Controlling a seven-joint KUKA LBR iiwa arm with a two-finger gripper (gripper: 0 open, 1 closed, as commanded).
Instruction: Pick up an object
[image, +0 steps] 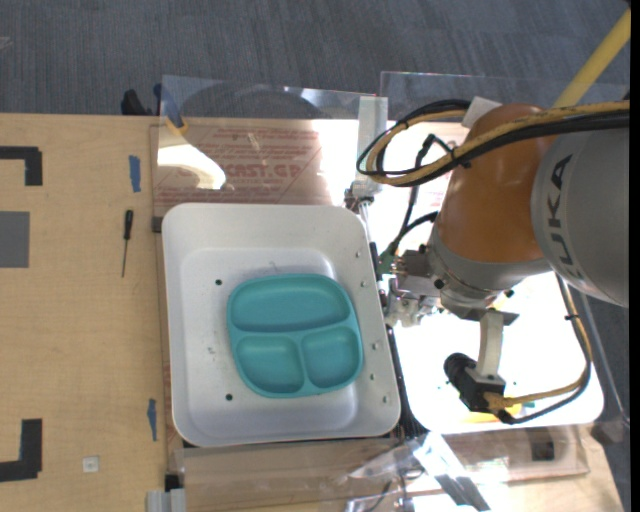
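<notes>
**A:** Which thing is there to pick, and where is it?

**B:** The only candidate I can make out is the teal divided plate (294, 333). It lies flat in the middle of the left bin (190, 300), a little toward that bin's near edge. The right bin (545, 405) is washed out by glare, so I can't tell what it holds.

**A:** And the hand?

**B:** The hand (410, 298) hangs under the wrist at the right bin's left edge, just beside the wall the bins share. The wrist hides it, so I cannot tell whether it is spread or pressed together.

**A:** So which way does the move go?

**B:** Left across that shared wall. The plate's right rim is the part nearest the hand. Its one long compartment runs left to right along the far side. My guess is that the raised rim is the only grip it offers.
</notes>
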